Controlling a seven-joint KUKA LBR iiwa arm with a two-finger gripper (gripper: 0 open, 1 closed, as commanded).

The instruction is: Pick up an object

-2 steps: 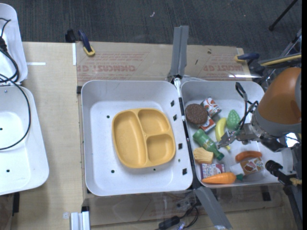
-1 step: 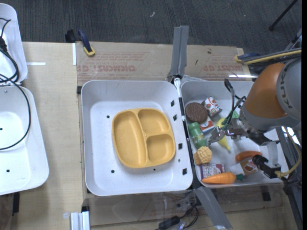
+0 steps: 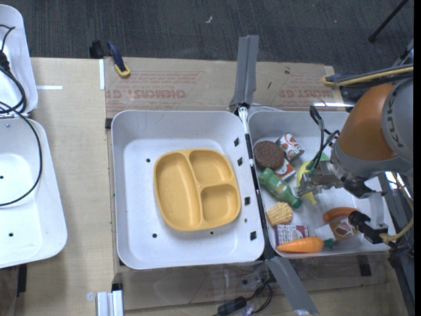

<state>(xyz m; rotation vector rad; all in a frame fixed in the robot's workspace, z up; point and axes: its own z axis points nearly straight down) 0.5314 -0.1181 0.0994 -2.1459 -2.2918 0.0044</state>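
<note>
The right bin (image 3: 299, 114) holds several toy foods: a brown round patty (image 3: 268, 154), a green bottle (image 3: 279, 186), a yellow banana (image 3: 303, 172), a corn piece (image 3: 279, 212), a carrot (image 3: 301, 245), a small red-and-white box (image 3: 291, 232), a red-white can (image 3: 289, 145) and a ketchup bottle (image 3: 342, 226). My gripper (image 3: 309, 189) hangs low in this bin, right of the green bottle and just below the banana. The arm's orange band (image 3: 365, 131) rises behind it.
The left bin (image 3: 131, 196) bears a yellow three-compartment plate (image 3: 197, 189). A grey divider post (image 3: 247, 71) stands at the back between the bins. White equipment with black cables (image 3: 16, 176) lies at the far left.
</note>
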